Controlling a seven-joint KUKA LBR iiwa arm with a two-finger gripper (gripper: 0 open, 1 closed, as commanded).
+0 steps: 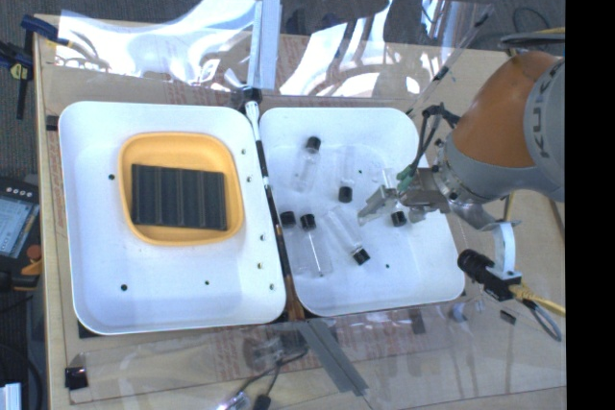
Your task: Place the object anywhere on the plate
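Observation:
A yellow plate [175,148] with a dark ribbed insert lies in the left white bin [86,235]. Several small clear vials with black caps are scattered in the right bin [423,278]: one near the back [310,156], one in the middle [345,194], one close to the divider [310,240], and one toward the front [357,253]. My gripper [381,203] hangs low over the right part of the right bin, pointing left. A black-capped vial [398,218] lies just beside it, and I cannot tell whether they touch.
A loose black cap [287,219] sits by the divider [264,187] between the bins. Crumpled clear plastic sheeting [192,43] lines the bench's back edge. The arm's orange band [500,120] looms over the right bin's right rim.

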